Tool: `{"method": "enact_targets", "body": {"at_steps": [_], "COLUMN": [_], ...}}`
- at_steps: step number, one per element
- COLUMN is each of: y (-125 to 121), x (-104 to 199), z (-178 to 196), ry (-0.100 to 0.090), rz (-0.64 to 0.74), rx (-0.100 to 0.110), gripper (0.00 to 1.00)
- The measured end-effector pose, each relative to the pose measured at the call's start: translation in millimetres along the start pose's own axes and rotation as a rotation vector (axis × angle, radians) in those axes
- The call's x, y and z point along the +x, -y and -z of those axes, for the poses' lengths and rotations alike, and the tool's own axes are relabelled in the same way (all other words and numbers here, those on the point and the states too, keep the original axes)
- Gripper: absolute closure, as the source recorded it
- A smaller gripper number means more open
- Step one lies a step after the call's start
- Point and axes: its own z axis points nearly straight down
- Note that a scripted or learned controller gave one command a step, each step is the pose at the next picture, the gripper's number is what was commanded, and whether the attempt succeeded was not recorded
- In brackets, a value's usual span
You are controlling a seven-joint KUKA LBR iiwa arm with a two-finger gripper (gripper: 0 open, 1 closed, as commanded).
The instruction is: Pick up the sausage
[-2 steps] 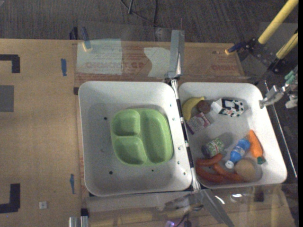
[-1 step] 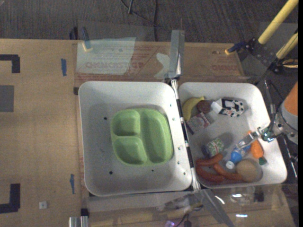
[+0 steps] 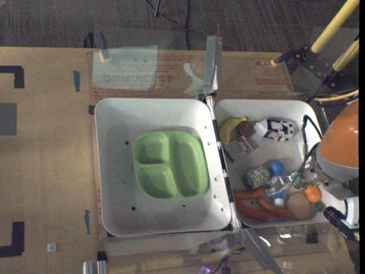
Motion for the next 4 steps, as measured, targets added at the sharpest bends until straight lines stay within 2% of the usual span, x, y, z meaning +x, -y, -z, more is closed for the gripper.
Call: {"method": "enact_targets", "body": {"at_steps": [1,2,3,4], "y": [-12,-16,-16,-16], "x": [50,75,75,74], "z": [170,25,25,35], "ry": [-0.002,-0.004,-0.003,-0.002], "rz": [0.277,0.360,0.359,0.356], "rx": [0.002,0.004,0.004,0.001], "gripper": [0.00,0.00,0.00,1.00]}}
